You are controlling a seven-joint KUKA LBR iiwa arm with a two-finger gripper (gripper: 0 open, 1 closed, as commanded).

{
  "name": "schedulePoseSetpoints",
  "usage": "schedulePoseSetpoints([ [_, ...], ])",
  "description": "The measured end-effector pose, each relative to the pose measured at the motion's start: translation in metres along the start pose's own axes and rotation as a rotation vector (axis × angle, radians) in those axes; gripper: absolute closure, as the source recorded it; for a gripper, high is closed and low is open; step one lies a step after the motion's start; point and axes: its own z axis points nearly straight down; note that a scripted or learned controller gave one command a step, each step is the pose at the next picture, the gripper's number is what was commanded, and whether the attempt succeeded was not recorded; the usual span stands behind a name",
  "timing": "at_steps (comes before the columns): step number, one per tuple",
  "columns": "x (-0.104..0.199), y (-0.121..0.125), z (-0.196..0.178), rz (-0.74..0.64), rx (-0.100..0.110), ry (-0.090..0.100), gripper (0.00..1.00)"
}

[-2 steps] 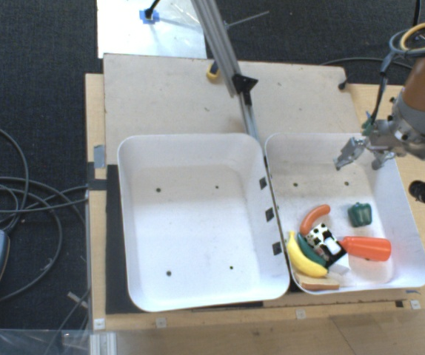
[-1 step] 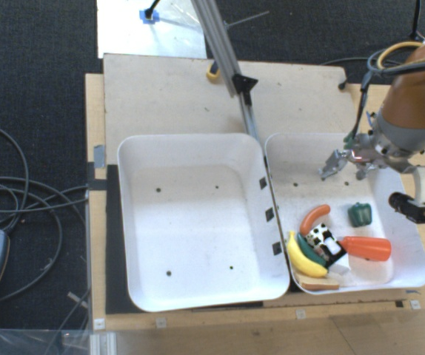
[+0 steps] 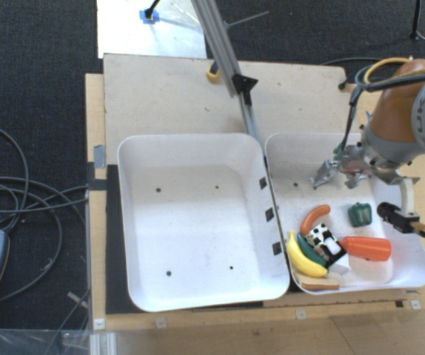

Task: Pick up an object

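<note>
My gripper hangs over the back left part of the right bin, its metal fingers pointing left and down, open with nothing between them. The objects lie in front of it, nearer the bin's front. An orange sausage-shaped toy is closest, a short way below the fingertips. A small green pepper sits to the right of the sausage. Further forward are an orange carrot, a yellow banana and a black-and-white toy, packed close together.
The left bin stands beside the right one, sharing a raised middle wall. A slanted metal pole crosses above the bench at the back. The arm's wrist and a black cable hang over the right bin's right side.
</note>
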Motion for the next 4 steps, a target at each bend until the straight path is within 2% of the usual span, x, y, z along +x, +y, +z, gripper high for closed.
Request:
schedulePoseSetpoints([
  [1,-0.001,0.002,-0.014,-0.001,-0.007,-0.001,1.0],
  [3,-0.012,0.003,-0.11,-0.001,-0.01,-0.003,1.0],
  [4,0.036,-0.013,-0.101,-0.006,-0.002,0.001,1.0],
])
